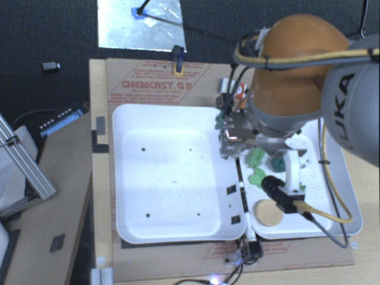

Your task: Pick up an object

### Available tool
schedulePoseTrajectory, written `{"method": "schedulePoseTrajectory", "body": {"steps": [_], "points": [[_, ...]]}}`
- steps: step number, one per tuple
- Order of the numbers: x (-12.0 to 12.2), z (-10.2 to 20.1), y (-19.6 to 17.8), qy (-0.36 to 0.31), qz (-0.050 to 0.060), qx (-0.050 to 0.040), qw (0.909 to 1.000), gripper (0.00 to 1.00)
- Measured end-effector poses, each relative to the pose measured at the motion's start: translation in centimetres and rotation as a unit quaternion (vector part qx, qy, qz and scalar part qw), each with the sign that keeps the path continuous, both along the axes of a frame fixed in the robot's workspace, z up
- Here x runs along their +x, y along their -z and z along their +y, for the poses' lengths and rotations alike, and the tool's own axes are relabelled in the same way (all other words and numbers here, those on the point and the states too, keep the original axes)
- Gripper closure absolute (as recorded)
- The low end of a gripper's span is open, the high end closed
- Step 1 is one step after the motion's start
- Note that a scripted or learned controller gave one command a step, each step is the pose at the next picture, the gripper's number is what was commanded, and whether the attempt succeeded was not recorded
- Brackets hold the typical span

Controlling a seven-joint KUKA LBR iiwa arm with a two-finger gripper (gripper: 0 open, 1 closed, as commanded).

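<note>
Grey and orange, the large KUKA arm (pixel 303 70) is reaching in from the right and bending down over the right-hand shallow white plastic bin (pixel 338 189), its bulbous orange band covering much of that bin's far half. Beneath the wrist, the metallic two-finger gripper (pixel 230 136) is hanging at the bin's left wall, close to the divide between the two bins; whether its claw is apart or together cannot be told, since the wrist housing is hiding it. Nothing is visibly lying between the fingers. The left-hand shallow white plastic bin (pixel 169 177) is lying beside it on the brown cardboard sheet (pixel 154 83). Inside the right bin, a bright green irregular plastic piece (pixel 256 166) is resting just below the gripper, near the left wall. A round tan disc (pixel 268 212) is lying near the front edge, and a small teal object (pixel 278 161) is sitting just right of the green piece.
</note>
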State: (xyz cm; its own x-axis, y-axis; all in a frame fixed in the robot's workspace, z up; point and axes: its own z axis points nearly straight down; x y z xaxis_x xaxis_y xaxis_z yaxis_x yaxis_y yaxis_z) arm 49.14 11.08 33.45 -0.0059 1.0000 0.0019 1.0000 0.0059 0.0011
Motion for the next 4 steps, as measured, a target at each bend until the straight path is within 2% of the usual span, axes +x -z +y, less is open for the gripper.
{"method": "schedulePoseTrajectory", "body": {"steps": [1,2,3,4], "points": [[-0.5,7.7,-4.4,-0.003,-0.002,0.0013,1.0000,1.00],[-0.7,12.6,6.3,-0.001,0.005,-0.0020,1.0000,1.00],[-0.5,12.3,4.2,0.001,0.000,-0.0005,1.0000,1.00],[5.7,9.6,-0.6,0.004,-0.003,0.0000,1.0000,1.00]]}}
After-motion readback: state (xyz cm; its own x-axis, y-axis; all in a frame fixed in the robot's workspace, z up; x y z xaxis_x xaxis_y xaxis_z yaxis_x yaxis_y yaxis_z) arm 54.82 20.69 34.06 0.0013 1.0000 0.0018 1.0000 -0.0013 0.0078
